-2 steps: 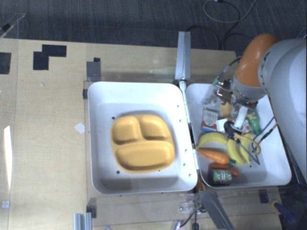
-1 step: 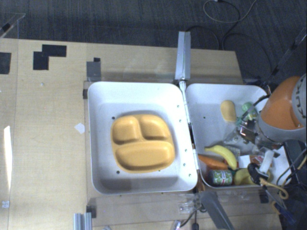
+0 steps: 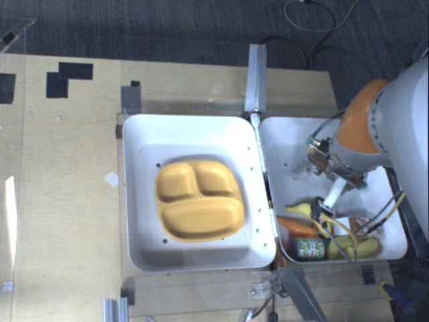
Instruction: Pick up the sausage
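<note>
The sausage (image 3: 299,226), an orange-red elongated piece, lies near the front left corner of the right bin (image 3: 281,146). My gripper (image 3: 312,161) hangs over the middle of that bin, behind the sausage and apart from it. Nothing shows in its grasp. The arm's orange band (image 3: 358,123) sits above the wrist at the right.
Crowded along the right bin's front wall are a green can (image 3: 310,248), a yellow banana (image 3: 355,247), a small yellow piece (image 3: 301,210) and a red-and-white packet (image 3: 365,227). The left bin (image 3: 141,180) holds a yellow compartment plate (image 3: 199,198).
</note>
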Robot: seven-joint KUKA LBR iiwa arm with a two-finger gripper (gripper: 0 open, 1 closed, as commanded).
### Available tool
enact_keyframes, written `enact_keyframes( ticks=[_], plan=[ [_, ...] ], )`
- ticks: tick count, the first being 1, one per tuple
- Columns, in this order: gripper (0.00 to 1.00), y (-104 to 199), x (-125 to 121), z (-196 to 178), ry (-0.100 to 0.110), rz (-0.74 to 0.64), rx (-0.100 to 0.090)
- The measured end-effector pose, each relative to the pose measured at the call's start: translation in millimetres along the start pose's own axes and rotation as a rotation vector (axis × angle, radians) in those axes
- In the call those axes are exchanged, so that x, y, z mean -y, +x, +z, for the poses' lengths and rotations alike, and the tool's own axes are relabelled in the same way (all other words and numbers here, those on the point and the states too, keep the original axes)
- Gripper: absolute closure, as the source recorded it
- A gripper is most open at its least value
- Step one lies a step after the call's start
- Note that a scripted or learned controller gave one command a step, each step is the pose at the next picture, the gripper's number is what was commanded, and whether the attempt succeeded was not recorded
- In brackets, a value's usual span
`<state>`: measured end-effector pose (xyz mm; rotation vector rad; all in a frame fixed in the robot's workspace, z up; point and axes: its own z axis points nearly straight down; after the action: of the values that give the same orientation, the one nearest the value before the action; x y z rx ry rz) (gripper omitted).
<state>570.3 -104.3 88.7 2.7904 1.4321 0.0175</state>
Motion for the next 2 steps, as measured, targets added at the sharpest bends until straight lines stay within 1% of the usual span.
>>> enact_keyframes(
  ticks=[1,2],
  plan=[
    [0.0,38,-59,2,0.004,0.009,0.004],
    [0.0,33,-96,1,0.026,0.293,0.015]
  ],
)
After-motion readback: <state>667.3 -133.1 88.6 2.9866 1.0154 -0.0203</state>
